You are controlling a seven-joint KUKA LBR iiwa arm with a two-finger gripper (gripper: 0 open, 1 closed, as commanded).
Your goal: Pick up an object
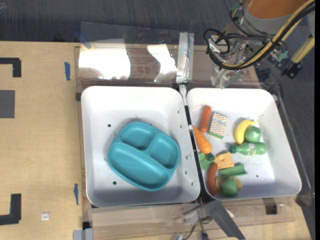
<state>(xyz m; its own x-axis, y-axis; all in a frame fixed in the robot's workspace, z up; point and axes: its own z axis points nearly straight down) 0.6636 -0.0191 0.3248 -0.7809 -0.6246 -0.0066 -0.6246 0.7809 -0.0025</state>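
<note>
My gripper [227, 77] hangs above the far rim of the right bin [285, 149], apart from every object. Inside that bin lie an orange sausage-like piece [205, 118], a carrot [202, 142], a small patterned box [218, 125], a yellow banana [242, 130] touching a green fruit [253, 134], a green bottle [248, 149], a cheese wedge [224, 160], a green cucumber [233, 171], a red sausage [212, 178] and a green round fruit [230, 186]. Nothing shows under the gripper.
The left bin [95, 114] holds a teal divided plate [145, 155]. A clear plastic panel [130, 59] stands behind the bins. Cables and the orange-banded arm [270, 4] crowd the upper right. A wooden board [35, 134] lies to the left.
</note>
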